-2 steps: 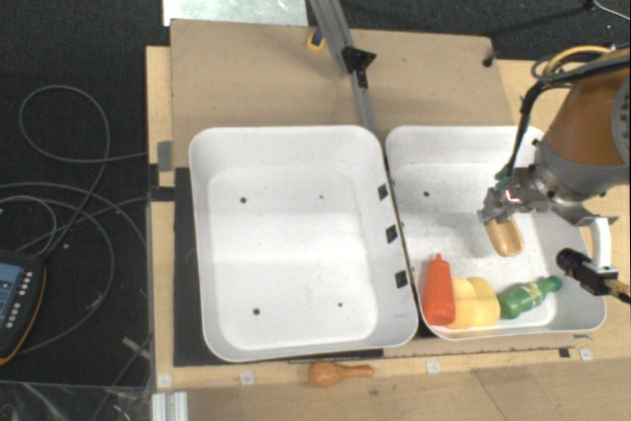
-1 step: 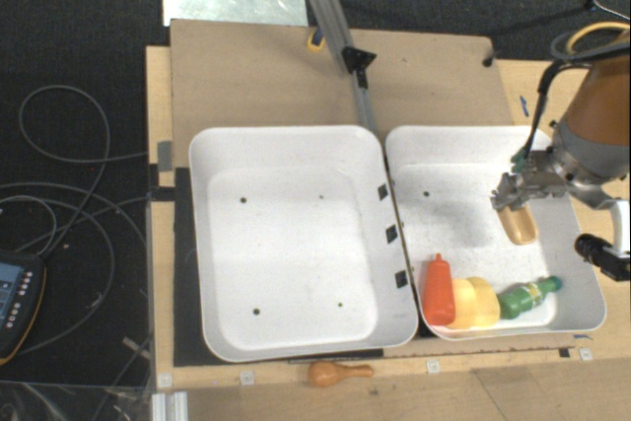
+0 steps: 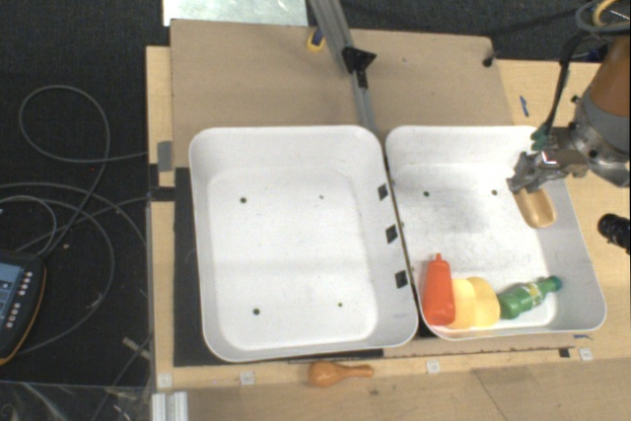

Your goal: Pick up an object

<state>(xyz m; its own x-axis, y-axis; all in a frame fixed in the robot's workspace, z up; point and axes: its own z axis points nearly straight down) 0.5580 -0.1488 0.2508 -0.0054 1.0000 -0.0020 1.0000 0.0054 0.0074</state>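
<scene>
White bins side by side on brown bench [image 3: 246, 74]. Left bin [image 3: 286, 242]: nothing in it. Right bin [image 3: 488, 222]: orange-red bottle [image 3: 439, 289], yellow object [image 3: 475, 302] and green bottle [image 3: 525, 295] in a row along near wall, touching one another. Tan wooden piece [image 3: 537, 208] lies near far-right side, just beneath gripper [image 3: 530, 175]; contact between them unclear. Finger opening: cannot tell. Outside bins: tan pear-shaped object [image 3: 338, 372] on bench front edge; grey pole [image 3: 330, 10] slants above the bench; handheld pendant [image 3: 18, 296] and cables on floor, left.
</scene>
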